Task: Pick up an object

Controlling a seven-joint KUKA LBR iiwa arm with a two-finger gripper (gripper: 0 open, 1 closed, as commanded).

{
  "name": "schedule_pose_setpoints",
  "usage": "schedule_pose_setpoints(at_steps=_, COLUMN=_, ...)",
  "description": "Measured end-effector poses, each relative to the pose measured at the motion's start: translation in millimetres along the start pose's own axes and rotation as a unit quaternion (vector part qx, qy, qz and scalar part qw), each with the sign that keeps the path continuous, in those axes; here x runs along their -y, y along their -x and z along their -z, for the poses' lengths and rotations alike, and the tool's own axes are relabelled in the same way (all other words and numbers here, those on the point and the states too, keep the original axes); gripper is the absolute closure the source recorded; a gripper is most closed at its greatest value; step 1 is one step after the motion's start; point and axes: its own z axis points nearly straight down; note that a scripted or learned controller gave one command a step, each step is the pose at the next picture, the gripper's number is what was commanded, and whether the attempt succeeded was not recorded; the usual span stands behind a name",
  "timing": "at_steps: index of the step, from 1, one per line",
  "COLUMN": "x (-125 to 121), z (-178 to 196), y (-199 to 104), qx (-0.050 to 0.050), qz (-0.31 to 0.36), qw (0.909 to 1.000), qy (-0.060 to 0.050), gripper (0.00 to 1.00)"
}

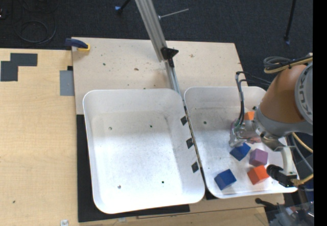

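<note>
Here the pincer hangs low in the right bin, right above a blue cube that lies just toward the near edge. Whether its tips are apart or together, I cannot tell.

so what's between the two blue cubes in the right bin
Nothing: in the camera view, bare white floor of the right bin separates the upper blue cube, by the gripper, from the lower blue cube.

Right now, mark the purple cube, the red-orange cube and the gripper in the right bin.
purple cube (258, 157): camera view, middle of its top face.
red-orange cube (258, 174): camera view, middle of its top face.
gripper (239, 137): camera view, at its tip, just above a blue cube.
</note>
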Motion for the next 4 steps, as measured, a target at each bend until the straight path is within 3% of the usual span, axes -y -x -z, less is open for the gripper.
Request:
schedule_pose_setpoints(at_steps=1, x=-9.3, z=56.4, y=8.2, qx=-0.005, qz=0.011, qw=0.9999, qy=-0.012, gripper=1.0)
schedule_pose_setpoints(at_steps=3, x=-22.4, z=166.8, y=7.3, qx=-0.005, qz=0.009, qw=0.9999, qy=-0.012, gripper=1.0)
schedule_pose_setpoints(at_steps=4, x=-15.9, z=147.6, y=-41.5, qx=-0.007, qz=0.01, qw=0.9998, qy=-0.015, gripper=1.0)
